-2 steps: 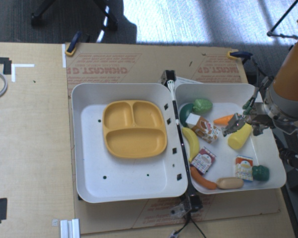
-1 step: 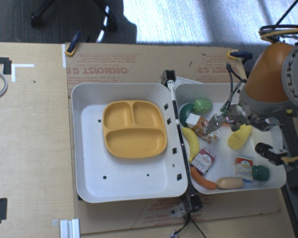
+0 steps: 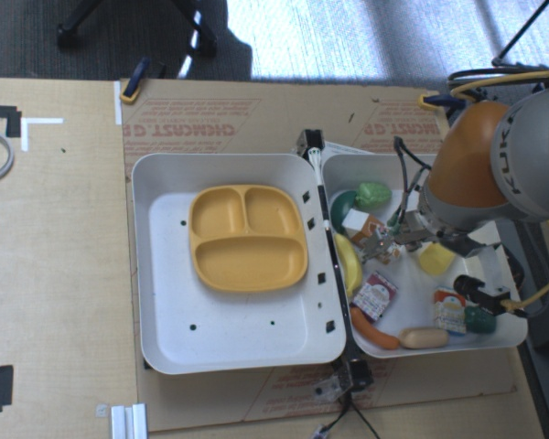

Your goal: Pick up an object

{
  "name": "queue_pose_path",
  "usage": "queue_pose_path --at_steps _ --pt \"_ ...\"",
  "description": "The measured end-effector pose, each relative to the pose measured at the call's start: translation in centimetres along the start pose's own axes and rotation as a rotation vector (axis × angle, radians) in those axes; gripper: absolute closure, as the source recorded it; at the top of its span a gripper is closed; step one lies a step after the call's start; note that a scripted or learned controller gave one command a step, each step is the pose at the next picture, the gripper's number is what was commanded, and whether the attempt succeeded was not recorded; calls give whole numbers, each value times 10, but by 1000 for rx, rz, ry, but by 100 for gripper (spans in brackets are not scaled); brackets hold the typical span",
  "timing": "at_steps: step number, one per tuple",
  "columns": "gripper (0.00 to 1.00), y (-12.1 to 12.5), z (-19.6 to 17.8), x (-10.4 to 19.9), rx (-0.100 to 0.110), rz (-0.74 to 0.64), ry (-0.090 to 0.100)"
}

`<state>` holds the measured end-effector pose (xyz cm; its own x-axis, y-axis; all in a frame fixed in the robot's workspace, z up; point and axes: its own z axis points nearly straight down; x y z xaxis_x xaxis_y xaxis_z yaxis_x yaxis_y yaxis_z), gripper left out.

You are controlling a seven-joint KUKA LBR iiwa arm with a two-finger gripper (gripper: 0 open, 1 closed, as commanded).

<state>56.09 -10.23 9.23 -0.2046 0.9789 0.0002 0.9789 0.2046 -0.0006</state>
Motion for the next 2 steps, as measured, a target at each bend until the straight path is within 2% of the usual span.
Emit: queue_pose_path --at_steps 1,2 --pt "100 1 -10 -1 -2 3 -1" --pt "100 44 -100 48 -1 112 -1"
